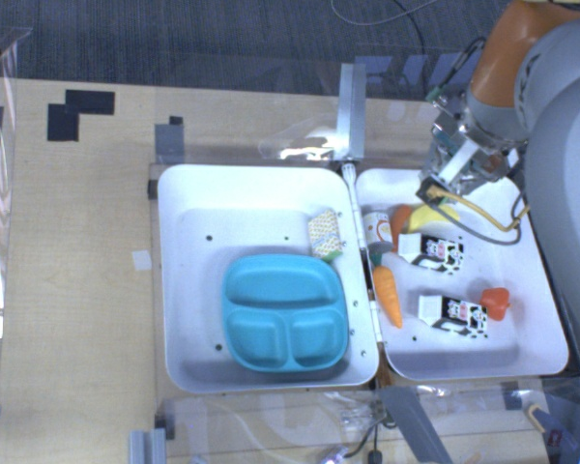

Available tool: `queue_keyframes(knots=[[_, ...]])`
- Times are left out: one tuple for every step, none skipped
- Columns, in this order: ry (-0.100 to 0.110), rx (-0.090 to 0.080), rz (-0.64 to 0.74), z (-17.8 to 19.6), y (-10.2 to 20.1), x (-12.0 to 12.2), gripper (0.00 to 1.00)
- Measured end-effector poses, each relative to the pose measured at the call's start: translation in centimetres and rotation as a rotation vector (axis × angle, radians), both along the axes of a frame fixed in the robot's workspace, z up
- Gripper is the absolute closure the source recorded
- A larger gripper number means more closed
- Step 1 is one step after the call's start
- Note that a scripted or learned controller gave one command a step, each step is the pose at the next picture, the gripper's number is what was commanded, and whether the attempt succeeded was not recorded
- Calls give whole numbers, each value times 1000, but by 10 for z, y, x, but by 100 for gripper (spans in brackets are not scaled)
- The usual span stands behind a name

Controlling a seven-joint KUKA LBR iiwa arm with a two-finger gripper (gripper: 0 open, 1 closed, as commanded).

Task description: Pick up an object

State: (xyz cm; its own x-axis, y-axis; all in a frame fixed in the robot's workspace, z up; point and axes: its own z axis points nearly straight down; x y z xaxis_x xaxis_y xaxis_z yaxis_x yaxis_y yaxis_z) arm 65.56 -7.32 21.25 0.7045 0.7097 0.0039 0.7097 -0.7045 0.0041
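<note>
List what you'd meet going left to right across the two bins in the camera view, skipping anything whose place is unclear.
blue divided plate → patterned packet → carrot → lower cow-print carton → red-orange toy

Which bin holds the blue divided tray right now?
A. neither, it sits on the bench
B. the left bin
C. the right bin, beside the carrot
B: the blue divided tray lies flat inside the left bin, while the carrot lies in the right bin.
</note>
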Motion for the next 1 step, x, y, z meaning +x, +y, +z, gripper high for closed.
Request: queue_keyframes(knots=[[3, 1, 0, 37, -5, -70, 100]])
